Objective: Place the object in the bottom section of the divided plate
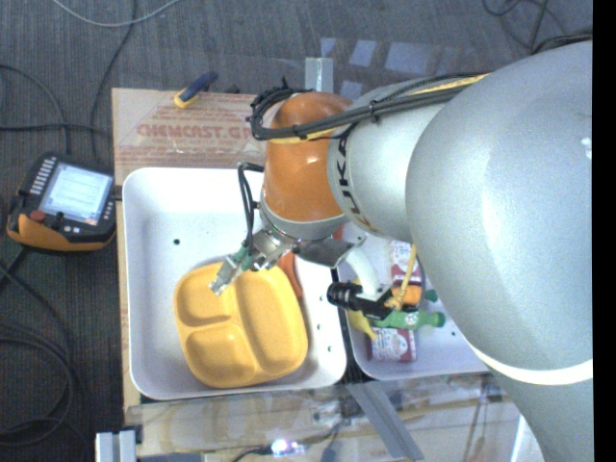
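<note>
The grey arm [462, 200] with its orange band [303, 166] reaches in from the right and hangs over the 2 white bins on the tabletop [154, 128]. Its hand [234, 269] sits low over the left bin [159, 219], right at the upper edge of the yellow divided plate [241, 330]. Whether the hand is spread or pressed together I cannot tell; the tips are small and blurred against the plate, and nothing can be made out between them.

The plate lies tilted in the left bin's lower right part, near the wall shared with the right bin [423, 359]. It has 3 sections: 2 small ones toward its left side and 1 larger one to the right.

In the right bin, partly under the arm, lie a few packaged items [397, 330], among them a red and white pack and something green. A handheld controller with a lit screen [65, 203] rests off the tabletop's left edge.
</note>
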`<act>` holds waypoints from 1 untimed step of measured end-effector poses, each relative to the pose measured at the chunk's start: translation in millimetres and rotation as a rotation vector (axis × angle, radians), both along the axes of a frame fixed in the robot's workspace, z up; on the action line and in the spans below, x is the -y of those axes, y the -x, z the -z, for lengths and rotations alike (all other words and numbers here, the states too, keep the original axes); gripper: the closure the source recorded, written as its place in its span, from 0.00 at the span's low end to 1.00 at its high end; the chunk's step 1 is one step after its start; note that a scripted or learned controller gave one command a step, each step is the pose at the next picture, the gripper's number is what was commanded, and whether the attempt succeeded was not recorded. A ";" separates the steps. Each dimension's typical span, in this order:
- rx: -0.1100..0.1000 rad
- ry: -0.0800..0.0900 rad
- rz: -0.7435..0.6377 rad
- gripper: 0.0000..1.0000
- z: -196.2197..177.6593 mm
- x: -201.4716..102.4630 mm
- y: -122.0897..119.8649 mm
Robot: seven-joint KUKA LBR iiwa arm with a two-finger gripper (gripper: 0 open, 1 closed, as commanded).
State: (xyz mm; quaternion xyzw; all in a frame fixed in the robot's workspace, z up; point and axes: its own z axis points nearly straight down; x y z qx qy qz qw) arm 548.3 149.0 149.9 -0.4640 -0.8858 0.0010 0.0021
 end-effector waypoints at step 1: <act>0.021 0.000 0.365 0.00 56.6 -49.0 37.1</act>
